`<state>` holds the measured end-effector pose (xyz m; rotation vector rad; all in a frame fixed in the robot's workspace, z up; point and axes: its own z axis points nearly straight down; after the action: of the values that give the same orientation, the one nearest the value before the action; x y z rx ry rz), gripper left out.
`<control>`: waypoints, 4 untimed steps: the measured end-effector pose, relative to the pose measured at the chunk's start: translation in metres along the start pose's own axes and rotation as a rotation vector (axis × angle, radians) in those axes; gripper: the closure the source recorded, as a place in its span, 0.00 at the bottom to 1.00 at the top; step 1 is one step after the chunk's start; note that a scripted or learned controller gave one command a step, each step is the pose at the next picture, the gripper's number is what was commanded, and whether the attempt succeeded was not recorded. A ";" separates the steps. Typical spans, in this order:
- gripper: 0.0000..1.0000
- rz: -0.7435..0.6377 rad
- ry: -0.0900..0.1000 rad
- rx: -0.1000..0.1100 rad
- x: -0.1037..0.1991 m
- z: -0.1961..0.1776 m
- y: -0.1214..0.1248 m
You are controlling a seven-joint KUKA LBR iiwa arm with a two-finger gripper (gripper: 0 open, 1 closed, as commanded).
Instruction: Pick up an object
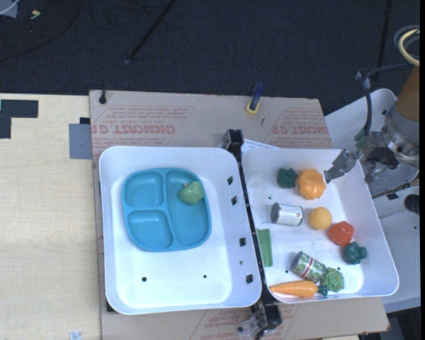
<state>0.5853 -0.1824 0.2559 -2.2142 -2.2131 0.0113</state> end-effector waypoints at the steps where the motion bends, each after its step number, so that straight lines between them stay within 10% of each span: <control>1: 0.00 -0.002 -0.003 -0.012 0.000 -0.007 0.002; 4: 0.00 -0.002 -0.001 -0.007 0.008 0.167 -0.001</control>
<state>0.5818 -0.1742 0.0889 -2.2159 -2.2193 0.0045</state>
